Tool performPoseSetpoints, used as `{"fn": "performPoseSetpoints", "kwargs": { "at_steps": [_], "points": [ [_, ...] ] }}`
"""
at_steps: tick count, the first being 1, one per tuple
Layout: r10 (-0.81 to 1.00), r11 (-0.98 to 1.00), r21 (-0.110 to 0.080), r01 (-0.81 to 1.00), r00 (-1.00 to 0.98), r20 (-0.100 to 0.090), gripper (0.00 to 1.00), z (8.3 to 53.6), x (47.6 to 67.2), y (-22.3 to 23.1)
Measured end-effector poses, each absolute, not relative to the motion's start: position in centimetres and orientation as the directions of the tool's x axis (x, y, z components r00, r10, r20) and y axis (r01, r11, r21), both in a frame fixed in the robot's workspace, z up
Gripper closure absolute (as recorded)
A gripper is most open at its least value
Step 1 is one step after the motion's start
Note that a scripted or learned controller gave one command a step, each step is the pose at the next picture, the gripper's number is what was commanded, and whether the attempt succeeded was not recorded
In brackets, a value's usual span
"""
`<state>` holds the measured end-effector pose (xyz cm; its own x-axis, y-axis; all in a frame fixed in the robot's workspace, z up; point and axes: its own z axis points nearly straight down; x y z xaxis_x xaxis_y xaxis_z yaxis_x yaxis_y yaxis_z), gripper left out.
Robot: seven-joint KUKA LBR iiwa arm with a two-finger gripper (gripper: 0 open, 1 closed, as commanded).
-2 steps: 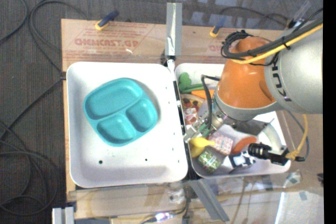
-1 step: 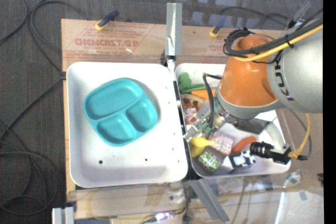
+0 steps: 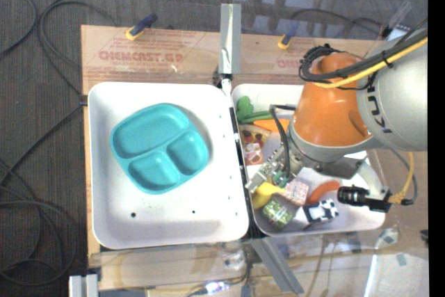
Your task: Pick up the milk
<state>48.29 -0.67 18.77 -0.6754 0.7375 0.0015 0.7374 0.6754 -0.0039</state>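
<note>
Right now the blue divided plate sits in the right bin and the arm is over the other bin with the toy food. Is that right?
Not quite. The camera view shows the blue plate in the left bin, not the right. The rest holds: the arm is over the other bin, which holds the toy food.

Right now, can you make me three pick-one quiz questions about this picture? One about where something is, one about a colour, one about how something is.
1. Where does the divided tray lie?
A. left bin
B. right bin
C. floor

2. What colour is that tray?
A. red
B. turquoise
C. black

3. How does the arm stand?
A. over the left bin
B. off the bench
C. over the right bin

Answers: 1 A, it rests in the left bin. 2 B, it is turquoise all over. 3 C, its orange band hangs above the toy pile.
</note>
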Motion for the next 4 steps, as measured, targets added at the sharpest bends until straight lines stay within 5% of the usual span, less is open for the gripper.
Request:
{"fn": "performPoseSetpoints", "kwargs": {
  "at_steps": [2, 4],
  "points": [
    [0.434, 0.901, -0.002, 0.434, -0.901, 0.002, 1.00, 18.3, 48.3, 3.0],
    [0.256, 0.967, -0.001, 0.256, -0.967, 0.000, 1.00, 20.2, 48.4, -1.8]
  ]
}}
